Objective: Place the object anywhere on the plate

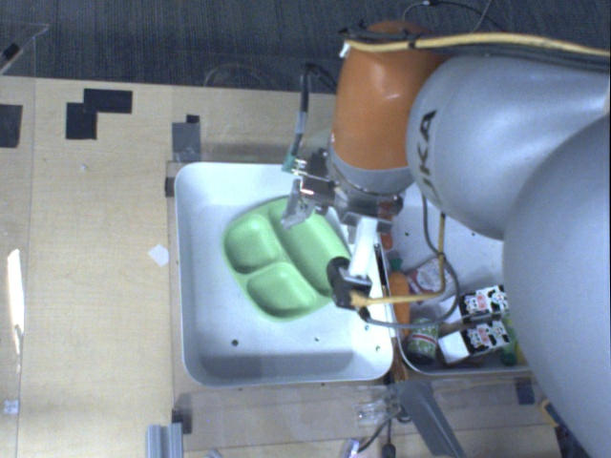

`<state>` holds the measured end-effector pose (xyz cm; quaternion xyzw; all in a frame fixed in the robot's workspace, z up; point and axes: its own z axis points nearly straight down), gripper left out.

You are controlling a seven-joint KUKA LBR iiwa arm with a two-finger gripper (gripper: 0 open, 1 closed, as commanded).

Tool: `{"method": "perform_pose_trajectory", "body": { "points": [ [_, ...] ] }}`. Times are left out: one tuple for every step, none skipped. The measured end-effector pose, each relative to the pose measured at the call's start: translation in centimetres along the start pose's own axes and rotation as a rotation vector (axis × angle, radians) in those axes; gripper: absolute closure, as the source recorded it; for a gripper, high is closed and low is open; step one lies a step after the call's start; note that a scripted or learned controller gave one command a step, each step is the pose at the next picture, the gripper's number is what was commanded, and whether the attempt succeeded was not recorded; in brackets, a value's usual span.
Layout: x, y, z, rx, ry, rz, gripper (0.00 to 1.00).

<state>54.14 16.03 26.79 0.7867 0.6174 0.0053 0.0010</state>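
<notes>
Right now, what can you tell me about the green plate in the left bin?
The green plate is pale, glossy and plastic-looking, with rounded corners and raised ridges dividing it into three compartments. It lies flat and skewed on the floor of the left bin, towards its middle. The claw hangs over its upper edge and hides part of it; whether they touch cannot be told.

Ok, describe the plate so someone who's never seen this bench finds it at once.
Look at the left shallow white bin of the pair on the bench. Lying on its floor, toward the right wall, is the pale green plastic plate. It is broad and moulded into three compartments, unlike the small packets and cans crowded in the right bin.
</notes>
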Motion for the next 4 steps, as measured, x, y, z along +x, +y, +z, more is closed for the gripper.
{"method": "perform_pose_trajectory", "body": {
  "points": [
    [0.0, 0.2, -1.0, -0.002, 0.002, -0.003, 1.00],
    [1.5, 1.5, 2.6, 0.008, -0.005, -0.236, 1.00],
    [6.5, -5.2, 3.0, 0.007, -0.003, -0.537, 1.00],
    [6.4, -5.1, 3.0, 0.007, -0.003, -0.536, 0.00]
  ]
}}
